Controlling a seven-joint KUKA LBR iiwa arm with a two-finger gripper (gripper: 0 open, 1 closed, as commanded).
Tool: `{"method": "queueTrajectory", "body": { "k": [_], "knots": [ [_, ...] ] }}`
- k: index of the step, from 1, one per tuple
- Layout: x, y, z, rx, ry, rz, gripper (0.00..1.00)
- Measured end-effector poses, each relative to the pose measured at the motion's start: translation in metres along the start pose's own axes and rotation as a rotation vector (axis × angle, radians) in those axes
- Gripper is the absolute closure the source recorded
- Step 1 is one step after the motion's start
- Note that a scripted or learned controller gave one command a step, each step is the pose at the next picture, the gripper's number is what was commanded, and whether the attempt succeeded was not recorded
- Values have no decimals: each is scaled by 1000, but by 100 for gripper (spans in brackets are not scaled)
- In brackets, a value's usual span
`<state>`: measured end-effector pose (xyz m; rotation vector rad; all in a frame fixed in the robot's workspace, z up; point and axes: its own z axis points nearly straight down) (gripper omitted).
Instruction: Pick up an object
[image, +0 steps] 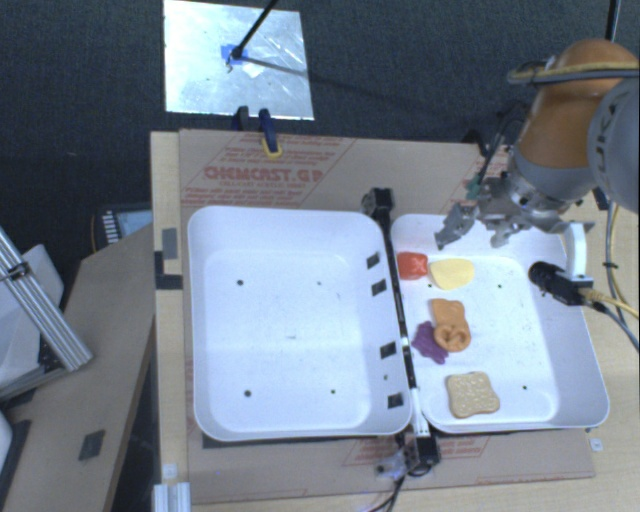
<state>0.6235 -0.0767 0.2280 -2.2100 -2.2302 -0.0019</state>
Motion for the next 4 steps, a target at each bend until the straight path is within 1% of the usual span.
{"method": "queueTrajectory", "body": {
  "k": [1,2,3,4],
  "knots": [
    [29,-50,27,5,0,3,0],
    [0,-88,45,2,-3,11,0],
    [61,-46,43,-5,-2,-1,0],
    [58,-47,33,-4,-2,5,100]
  ]
}}
